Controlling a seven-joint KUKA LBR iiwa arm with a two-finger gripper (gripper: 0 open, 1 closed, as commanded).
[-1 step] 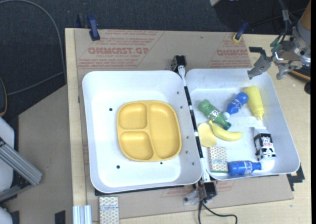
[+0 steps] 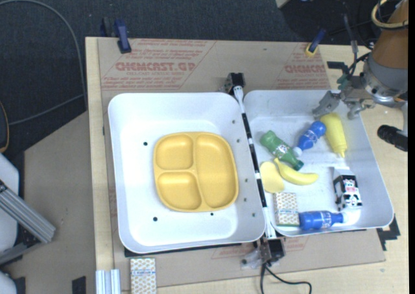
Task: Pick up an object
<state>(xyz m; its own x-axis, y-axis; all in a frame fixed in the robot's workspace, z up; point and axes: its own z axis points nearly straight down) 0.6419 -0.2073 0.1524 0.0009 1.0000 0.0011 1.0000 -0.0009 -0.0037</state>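
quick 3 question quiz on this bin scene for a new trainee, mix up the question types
1. True or false: the yellow divided plate lies in the left bin.
2. Which thing lies nearest the gripper? A) the yellow bottle B) the banana C) the green bottle
3. Fill in: the blue bottle near the front wall of the right bin lies on its ____.

Key
1. True.
2. A. The yellow bottle lies just below the gripper in the picture, at the back of the right bin.
3. Side.
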